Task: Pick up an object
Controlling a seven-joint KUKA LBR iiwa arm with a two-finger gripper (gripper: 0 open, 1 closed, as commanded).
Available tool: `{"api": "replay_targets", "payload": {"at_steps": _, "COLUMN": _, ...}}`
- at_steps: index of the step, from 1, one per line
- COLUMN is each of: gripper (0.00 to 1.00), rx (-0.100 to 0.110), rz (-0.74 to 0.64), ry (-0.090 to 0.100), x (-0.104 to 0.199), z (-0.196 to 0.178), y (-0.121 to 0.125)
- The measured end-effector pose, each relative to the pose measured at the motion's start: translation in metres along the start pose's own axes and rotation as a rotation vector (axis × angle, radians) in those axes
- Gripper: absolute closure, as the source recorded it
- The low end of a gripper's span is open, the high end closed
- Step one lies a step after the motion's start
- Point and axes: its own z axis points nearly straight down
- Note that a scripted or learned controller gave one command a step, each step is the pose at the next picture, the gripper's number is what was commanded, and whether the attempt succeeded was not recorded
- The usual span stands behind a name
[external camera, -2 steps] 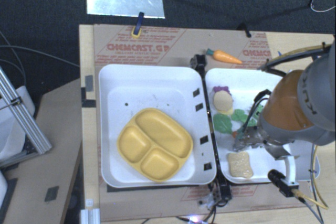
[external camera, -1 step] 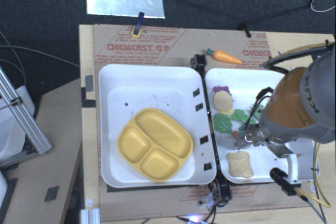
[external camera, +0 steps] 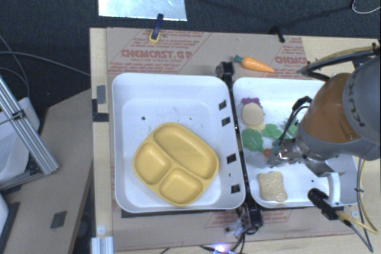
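The table (external camera: pixel 196 44) carries a brown sheet printed with red lettering, and two shallow white bins sit on it side by side. The left bin (external camera: pixel 137 92) holds a yellow plate (external camera: pixel 174 162) with three compartments, turned at an angle and lying toward the near half of the bin. The right bin (external camera: pixel 280 85) is partly covered by the arm (external camera: pixel 339 116), a grey body with an orange band that reaches in from the right and hides the bin's right side and whatever lies under it.

Low over the middle of the right bin is the pincer (external camera: pixel 278 154), a small dark and metallic cluster at the arm's end; whether it is spread or closed, or has hold of anything, I cannot tell.

In the right bin, a pale bread-like piece (external camera: pixel 272 185) lies near the front edge. A green leafy toy (external camera: pixel 252 139) lies just left of the pincer, with more green half hidden beside it. Behind it sits a cream round thing (external camera: pixel 253 115) touching something purple (external camera: pixel 250 102), too small to identify.

An orange carrot (external camera: pixel 256 64) lies on the table just behind the right bin.
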Motion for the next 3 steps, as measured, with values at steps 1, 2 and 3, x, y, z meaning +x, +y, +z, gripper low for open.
{"api": "replay_targets", "payload": {"at_steps": 1, "gripper": 1.00, "rx": 0.004, "rz": 0.005, "ry": -0.002, "x": 0.004, "z": 0.021, "y": -0.002}}
{"api": "replay_targets", "payload": {"at_steps": 2, "gripper": 1.00, "rx": 0.002, "rz": 0.003, "ry": -0.002, "x": 0.004, "z": 0.010, "y": -0.001}}
{"api": "replay_targets", "payload": {"at_steps": 3, "gripper": 1.00, "rx": 0.004, "rz": 0.006, "ry": -0.002, "x": 0.005, "z": 0.021, "y": -0.002}}
